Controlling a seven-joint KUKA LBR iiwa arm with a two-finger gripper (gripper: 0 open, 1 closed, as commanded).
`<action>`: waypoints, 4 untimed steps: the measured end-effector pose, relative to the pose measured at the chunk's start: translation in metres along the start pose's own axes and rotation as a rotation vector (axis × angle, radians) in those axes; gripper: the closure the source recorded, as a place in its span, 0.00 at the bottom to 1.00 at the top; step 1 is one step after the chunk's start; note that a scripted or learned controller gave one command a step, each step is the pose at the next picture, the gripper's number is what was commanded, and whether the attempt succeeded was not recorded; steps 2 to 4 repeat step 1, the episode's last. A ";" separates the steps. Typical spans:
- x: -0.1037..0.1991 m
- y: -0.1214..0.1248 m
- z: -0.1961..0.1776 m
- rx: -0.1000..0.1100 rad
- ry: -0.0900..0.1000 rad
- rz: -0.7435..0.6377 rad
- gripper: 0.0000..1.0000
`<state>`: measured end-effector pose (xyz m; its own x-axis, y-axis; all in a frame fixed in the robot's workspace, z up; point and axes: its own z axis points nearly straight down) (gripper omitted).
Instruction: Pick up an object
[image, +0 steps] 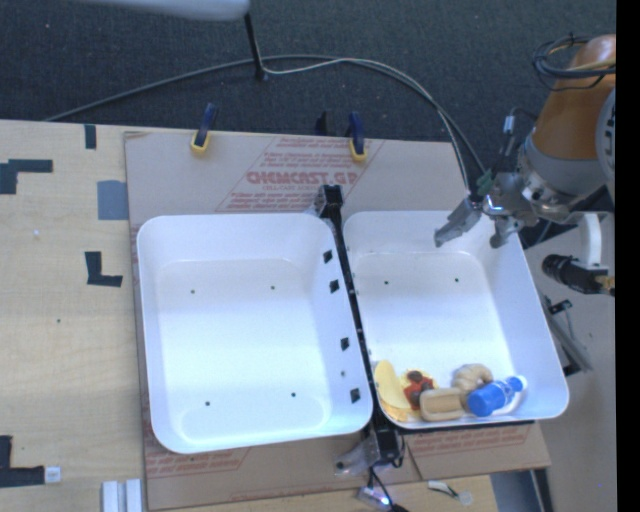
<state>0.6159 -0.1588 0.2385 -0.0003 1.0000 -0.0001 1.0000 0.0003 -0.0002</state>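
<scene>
1. Pickable objects sit bunched in the near right corner of the right bin: yellow banana-like piece, small red-and-dark item, tan block, beige lumpy piece, blue bottle with a clear end.
2. The pile touches itself: the tan block is against the bottle, and the beige piece is just behind both.
3. Gripper is above the far right edge of the right bin, well apart from the pile.
4. Fingers are spread apart with nothing between them, one angled left over the bin's far wall and one by the rim.
5. Arm comes in from the right, with an orange band above the grey wrist.
6. Left bin lies beside the right bin, with black clips along the shared edge.
7. Both bins rest on a cardboard sheet on the wooden surface, held by two blue-yellow clamps at the far edge.
8. A cable runs over the dark floor to the wrist.
</scene>
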 end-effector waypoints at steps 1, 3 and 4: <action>-0.015 -0.067 0.049 0.005 0.001 0.003 0.00; -0.015 -0.067 0.049 0.005 0.001 0.003 0.00; -0.015 -0.067 0.049 0.005 0.001 0.003 0.00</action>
